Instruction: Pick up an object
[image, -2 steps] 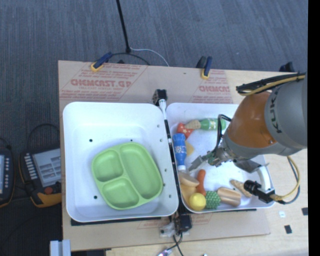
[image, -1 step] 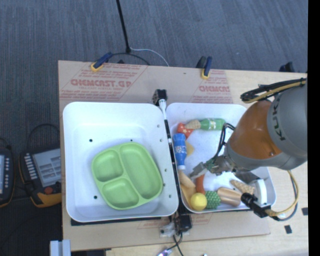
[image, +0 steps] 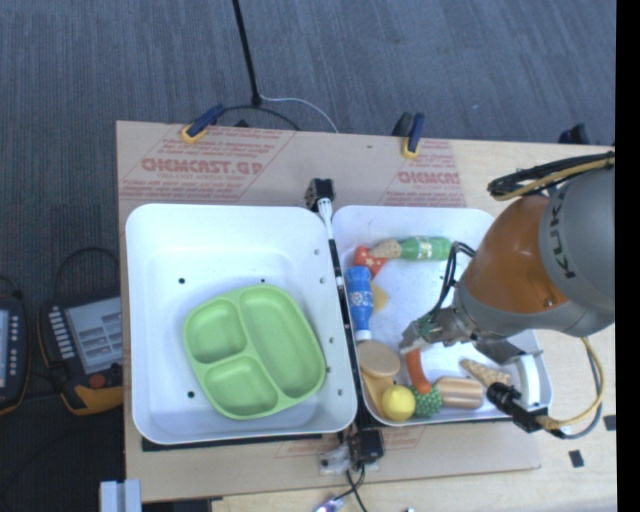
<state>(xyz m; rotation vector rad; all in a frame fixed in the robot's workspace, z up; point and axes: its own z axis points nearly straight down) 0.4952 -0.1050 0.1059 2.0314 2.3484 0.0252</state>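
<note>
My gripper (image: 418, 333), whose opening I cannot tell, hangs just above the carrot (image: 417, 370); I'd centre over it and descend straight before closing.

We see two bins side by side on the table (image: 200, 160). The left bin (image: 160, 240) holds a divided plate (image: 255, 350), lying toward its near right corner. Right of that plate, across the shared rims, the right bin (image: 400, 215) holds the small things: a bottle (image: 359, 300) along its left wall, another bottle (image: 412, 248) lying behind it, and a round fruit (image: 398, 402) and a sausage (image: 460, 392) at its near edge. The arm (image: 540, 270) hangs over that bin's right half.
</note>
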